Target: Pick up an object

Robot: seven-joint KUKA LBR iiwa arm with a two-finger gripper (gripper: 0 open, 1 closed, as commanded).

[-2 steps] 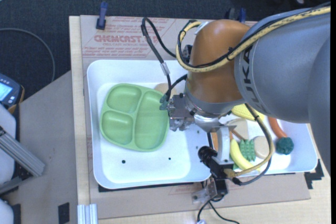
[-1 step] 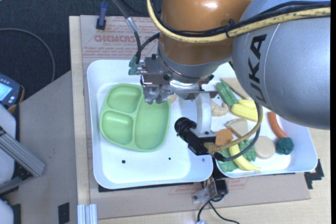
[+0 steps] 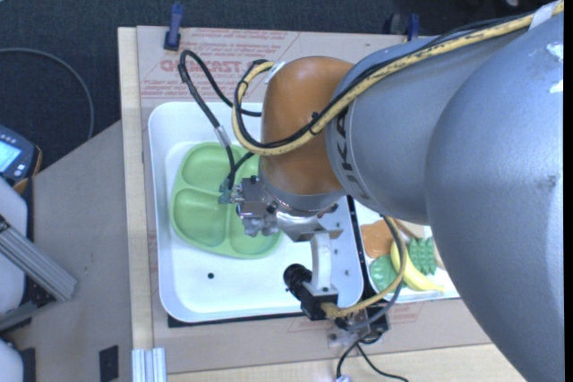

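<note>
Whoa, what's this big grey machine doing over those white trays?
It's a robot arm set to pick something up. It reaches in from the right and hangs low over the left bin, where a green divided plate lies. Its wrist covers part of that plate, so I can't tell if anything is grasped. In the right bin, a few small items, yellow, green and orange, peek out from under the arm.
</note>
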